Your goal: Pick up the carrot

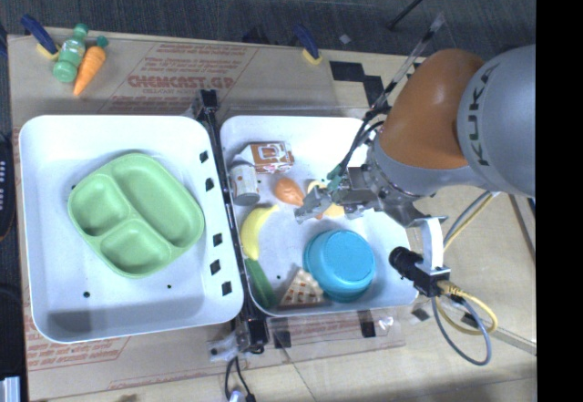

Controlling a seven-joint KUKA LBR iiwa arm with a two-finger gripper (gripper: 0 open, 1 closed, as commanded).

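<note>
Camera view looked down on the bench with the two white bins next to each other. The left bin (55, 236) had a green divided plate (135, 211) sitting in it, three compartments, nothing else I could make out.

The right bin (301, 131) was the busy one. There was a small brown and white box (270, 156) near the top, a little can (243, 181) on its side just left of and below that, a banana (253, 230) by the left wall, something dark green (259, 280) below the banana, a pizza-slice-looking toy (301, 288) at the bottom, and a blue bowl (341, 263) right beside it.

The carrot (289, 191) was the small orange thing roughly mid-bin, just below the box and right of the can, lying on the bin floor. The arm (455, 122) came in from the right, orange band and all, and the gripper (314, 206) sat low over the bin, just right of and below the carrot, close to the bowl's upper rim. There was something yellowish (333, 210) under the gripper, hard to say what. Honestly couldn't tell if the gripper was open or closed, too small and cluttered there. Nothing visibly between it.

Up on the cardboard outside the bins, top left, there was a second toy carrot (88, 68) next to a green bottle (68, 57), well away from everything.
</note>
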